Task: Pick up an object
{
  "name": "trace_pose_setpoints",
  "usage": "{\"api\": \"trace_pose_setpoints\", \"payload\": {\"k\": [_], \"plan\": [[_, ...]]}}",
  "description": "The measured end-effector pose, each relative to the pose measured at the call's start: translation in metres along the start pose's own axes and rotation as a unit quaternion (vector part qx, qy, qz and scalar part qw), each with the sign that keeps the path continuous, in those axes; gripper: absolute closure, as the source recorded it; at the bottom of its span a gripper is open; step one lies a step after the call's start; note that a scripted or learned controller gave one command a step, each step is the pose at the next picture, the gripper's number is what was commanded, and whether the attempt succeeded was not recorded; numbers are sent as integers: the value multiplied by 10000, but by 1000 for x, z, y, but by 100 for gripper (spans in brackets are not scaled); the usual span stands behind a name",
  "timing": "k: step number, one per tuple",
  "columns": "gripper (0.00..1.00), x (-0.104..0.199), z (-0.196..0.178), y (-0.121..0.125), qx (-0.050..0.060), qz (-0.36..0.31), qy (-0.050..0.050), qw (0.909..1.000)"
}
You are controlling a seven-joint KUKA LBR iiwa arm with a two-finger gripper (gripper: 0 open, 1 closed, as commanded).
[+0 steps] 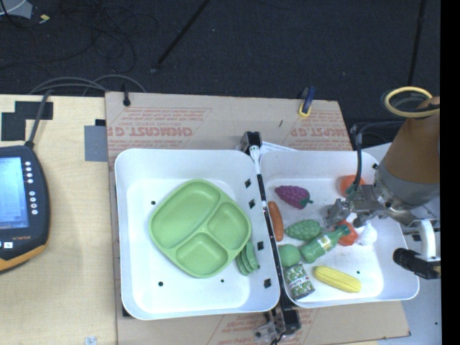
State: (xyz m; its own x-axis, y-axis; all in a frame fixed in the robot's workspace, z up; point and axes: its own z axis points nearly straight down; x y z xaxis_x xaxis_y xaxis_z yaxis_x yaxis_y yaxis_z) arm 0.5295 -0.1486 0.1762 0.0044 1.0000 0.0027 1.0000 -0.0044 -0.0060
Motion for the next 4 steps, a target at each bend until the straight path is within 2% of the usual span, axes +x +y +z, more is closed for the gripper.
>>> {"api": "trace_pose_setpoints", "payload": {"k": [1, 2, 3, 4], "plan": [[100, 79, -11, 31, -26, -63, 4, 10000], [100, 112, -74, -46, -19, -34, 2, 10000], [100, 152, -9, -40, 27, -32, -3, 10000], [100, 198, -145, -32, -84, -49, 4, 10000]]}}
